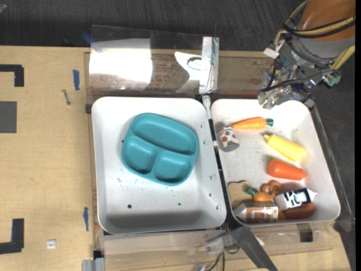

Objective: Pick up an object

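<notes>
Orange carrot (249, 123) looks like my easiest grab, lying flat near the back of the right bin (324, 151), with space around it. I'd come straight down over its middle and close across the narrow width. My gripper (280, 95) hangs above the bin's back rim, the carrot just left and forward of it. Can't tell what state it's in, too much cable clutter.

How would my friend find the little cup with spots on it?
Look in the right bin, the one full of toy food. The cup lies by its left wall, near the top, just left of the carrot. It is the one small white thing with red marks; its neighbours are orange or yellow.
</notes>
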Controlling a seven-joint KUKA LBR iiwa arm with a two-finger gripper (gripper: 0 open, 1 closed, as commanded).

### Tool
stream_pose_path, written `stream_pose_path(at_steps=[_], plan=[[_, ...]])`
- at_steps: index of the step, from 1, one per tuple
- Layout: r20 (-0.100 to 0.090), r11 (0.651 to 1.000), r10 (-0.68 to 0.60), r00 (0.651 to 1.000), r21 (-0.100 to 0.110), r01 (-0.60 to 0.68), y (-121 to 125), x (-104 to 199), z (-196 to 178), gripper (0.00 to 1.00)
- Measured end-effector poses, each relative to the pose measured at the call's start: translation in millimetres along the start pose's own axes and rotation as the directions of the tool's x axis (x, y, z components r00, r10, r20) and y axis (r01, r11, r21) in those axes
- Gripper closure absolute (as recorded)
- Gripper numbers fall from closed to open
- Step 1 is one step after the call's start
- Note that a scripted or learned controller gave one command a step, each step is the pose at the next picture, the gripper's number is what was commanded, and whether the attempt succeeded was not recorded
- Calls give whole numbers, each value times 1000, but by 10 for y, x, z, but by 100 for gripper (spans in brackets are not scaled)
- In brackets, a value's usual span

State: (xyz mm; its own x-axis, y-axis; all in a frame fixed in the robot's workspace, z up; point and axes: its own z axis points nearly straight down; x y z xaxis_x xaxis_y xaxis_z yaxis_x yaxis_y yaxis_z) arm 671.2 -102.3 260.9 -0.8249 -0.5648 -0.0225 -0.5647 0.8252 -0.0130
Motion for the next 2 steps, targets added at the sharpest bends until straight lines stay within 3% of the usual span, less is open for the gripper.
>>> stream_pose_path(at_steps=[1,2], plan=[[-16,1000,-12,1000,-12,12,166,-73,134,100],[-4,1000,-11,1000,-5,11,156,-102,-10,100]])
